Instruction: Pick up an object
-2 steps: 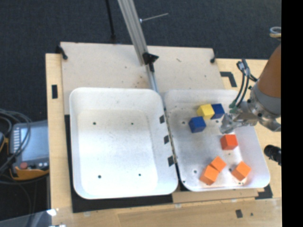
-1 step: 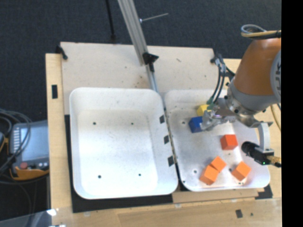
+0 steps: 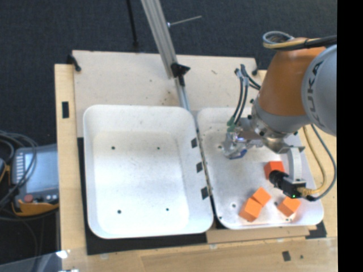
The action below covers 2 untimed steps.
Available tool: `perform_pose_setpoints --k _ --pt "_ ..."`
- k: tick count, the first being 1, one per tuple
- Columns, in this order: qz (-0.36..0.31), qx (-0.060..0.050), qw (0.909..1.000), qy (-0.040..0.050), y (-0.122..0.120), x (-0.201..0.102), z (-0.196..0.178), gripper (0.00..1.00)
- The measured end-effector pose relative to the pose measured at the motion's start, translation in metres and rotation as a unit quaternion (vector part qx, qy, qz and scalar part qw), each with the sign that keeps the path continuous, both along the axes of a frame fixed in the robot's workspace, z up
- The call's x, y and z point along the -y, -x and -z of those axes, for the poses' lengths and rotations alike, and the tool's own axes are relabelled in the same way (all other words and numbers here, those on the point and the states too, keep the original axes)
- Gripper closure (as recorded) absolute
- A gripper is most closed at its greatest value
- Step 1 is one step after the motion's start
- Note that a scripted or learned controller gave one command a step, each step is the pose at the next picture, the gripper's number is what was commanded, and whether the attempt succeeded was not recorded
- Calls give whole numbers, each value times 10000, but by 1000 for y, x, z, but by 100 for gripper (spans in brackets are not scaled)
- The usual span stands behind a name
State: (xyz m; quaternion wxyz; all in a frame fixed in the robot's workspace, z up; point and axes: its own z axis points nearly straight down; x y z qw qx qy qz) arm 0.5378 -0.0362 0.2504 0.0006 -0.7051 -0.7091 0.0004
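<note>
Underneath, pale wooden bench [image 3: 136,75] with two white bins [image 3: 142,169], dark carpet [image 3: 57,16] around.

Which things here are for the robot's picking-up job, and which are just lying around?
For the job:
gripper
orange blocks
right bin, which holds them

Just lying about:
left bin
metal pole
handheld screen beside the bench

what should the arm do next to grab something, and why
Probably shift the gripper toward the near end of the right bin and over the large orange block. The gripper sits at the bin's upper left with nothing seen between its fingers, while the orange blocks lie apart from it near the front edge.
</note>
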Motion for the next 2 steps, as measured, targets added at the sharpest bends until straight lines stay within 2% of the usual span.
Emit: perform_pose_setpoints --k 2 --pt "-12 12 10000 -6 -13 -100 -5 100"
